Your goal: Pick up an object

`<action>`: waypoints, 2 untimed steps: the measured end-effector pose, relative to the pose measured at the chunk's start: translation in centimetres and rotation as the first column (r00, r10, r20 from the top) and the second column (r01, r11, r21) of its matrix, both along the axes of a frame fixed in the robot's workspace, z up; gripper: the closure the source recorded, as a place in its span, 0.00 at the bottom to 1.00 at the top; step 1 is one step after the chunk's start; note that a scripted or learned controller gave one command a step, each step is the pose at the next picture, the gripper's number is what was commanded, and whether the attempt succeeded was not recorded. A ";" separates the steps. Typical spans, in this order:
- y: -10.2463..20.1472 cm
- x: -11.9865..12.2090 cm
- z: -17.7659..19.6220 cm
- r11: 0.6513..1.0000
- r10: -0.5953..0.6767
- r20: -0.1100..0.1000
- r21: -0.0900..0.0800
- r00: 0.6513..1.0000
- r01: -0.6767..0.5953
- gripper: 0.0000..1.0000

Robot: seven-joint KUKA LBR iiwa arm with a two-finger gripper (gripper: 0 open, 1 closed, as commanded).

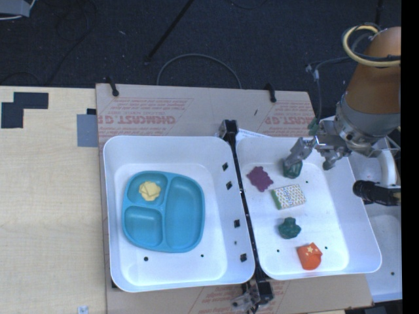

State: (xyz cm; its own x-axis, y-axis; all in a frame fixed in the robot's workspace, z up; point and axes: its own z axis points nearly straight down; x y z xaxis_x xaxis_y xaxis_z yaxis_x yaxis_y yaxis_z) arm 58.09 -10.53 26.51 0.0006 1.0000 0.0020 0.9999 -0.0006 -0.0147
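Left bin (118, 175) holds a blue divided plate (171, 214) w/ a small yellow piece (150, 190) in its upper-left compartment. Nothing else loose in there.

Right bin (357, 241) has the pickable stuff: purple piece (260, 178) near the divider, a patterned green-and-white block (289, 196) just right of it, a dark teal lump (289, 228) below that, an orange piece (309, 256) toward the near corner. Up at the bin's far side sits a dark green object (292, 169), and the gripper (311, 157) is right on top of it, arm coming in from the right.

Jaws look spread: one finger lies against the green object's left/top, the other sits well off to the right. So fingers open, straddling or beside it, nothing clamped. Can't say the object is centred between them.

Step in hand, as I read it: approach/descend on the green object, grasp not yet made. Next move needs the fingers down around both sides of it, then a close, then a straight lift; risk is it gets nudged or pinched off-centre.
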 end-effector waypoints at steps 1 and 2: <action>0.0 0.2 0.6 1.000 0.002 0.011 -0.001 1.000 -0.002 0.00; 0.0 -0.7 -5.5 1.000 0.001 0.006 -0.001 1.000 -0.001 0.00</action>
State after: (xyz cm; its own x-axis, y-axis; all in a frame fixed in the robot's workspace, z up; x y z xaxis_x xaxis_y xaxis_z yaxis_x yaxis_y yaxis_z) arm 57.43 -10.53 21.00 -0.0003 1.0000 0.0014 1.0000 0.0003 -0.0091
